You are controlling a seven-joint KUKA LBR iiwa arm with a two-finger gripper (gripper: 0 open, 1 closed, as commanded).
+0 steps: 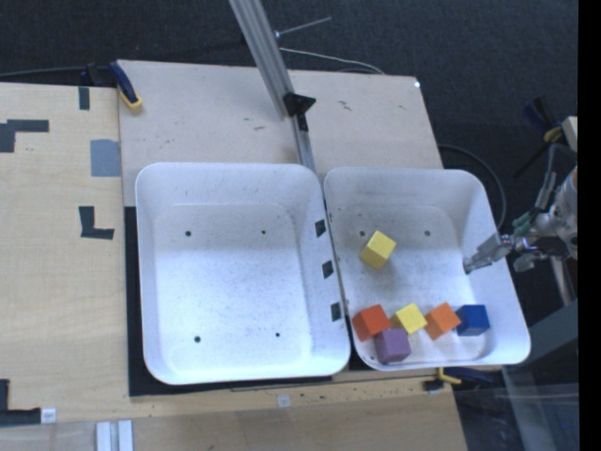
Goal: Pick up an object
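Tool [477, 259] hung at right bin [488, 214] rim, state unclear; yellow cube [379, 249] sat apart from 5 cubes [413, 325].

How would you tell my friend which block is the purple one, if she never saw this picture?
Look at the right bin of the two white bins on the bench. Along its near edge sits a cluster of small blocks, and the purple block is the one closest to that edge, just below the gap between an orange block and a yellow block. It is the only purple thing there.
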